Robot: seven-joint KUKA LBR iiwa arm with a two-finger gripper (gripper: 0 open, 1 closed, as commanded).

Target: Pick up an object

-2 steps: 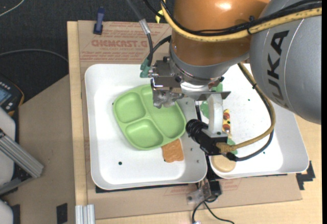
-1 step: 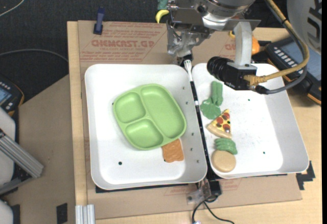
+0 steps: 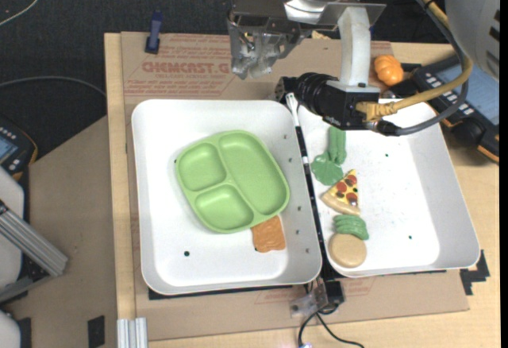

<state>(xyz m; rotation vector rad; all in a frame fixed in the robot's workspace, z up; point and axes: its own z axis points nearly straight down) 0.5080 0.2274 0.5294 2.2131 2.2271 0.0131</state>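
My gripper [image 3: 258,56] hangs high over the far rim of the left white bin [image 3: 151,179], probably for clearance. I cannot tell whether it is parted or closed. The green three-compartment plastic plate [image 3: 230,179] lies flat, nearer in that bin.

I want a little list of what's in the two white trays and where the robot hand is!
left bin: green divided plate, with an orange piece at its lower edge
right bin: green toy pieces, pizza slice, round tan cookie with a green bit on top
outside the bins: small orange fruit behind the right bin
gripper: above the bench behind the left bin, nothing seen between its fingers
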